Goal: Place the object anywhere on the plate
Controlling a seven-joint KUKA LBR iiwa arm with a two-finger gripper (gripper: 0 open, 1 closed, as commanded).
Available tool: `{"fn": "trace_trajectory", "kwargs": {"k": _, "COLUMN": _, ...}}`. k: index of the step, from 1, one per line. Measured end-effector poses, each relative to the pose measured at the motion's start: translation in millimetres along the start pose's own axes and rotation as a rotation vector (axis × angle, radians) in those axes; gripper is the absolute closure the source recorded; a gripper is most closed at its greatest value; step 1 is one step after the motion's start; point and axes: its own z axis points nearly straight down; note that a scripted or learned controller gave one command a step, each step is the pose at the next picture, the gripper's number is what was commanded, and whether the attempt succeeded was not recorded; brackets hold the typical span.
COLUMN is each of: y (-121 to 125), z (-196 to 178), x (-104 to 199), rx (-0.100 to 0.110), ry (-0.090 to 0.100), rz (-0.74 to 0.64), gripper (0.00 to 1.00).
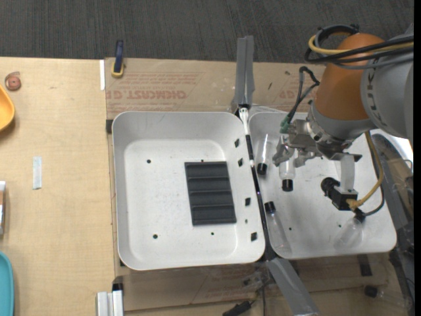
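Over the right shallow white bin [368,239], the claw [287,176] hovers.
Left of the claw lies the ribbed black rectangular plate [210,193]; claw state unclear, so arriving without any object is the risk.

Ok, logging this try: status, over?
Gripper over right bin, load unclear. Dark ridged plate in left bin. Bin walls between them.
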Motion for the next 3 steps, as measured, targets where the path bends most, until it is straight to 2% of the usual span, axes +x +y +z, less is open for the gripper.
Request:
{"fn": "trace_trajectory", "kwargs": {"k": 1, "y": -25.4, "z": 0.2, "x": 70.3, "rx": 0.001, "ry": -0.001, "rz": 0.022, "gripper": 1.00}}
{"fn": "trace_trajectory", "kwargs": {"k": 2, "y": -32.9, "z": -35.5, "x": 131.9, "rx": 0.000, "ry": -0.002, "rz": 0.387, "gripper": 1.00}}
{"fn": "trace_trajectory", "kwargs": {"k": 3, "y": -52.0, "z": -14.0, "x": 224.0, "rx": 0.001, "ry": -0.003, "rz": 0.179, "gripper": 1.00}}
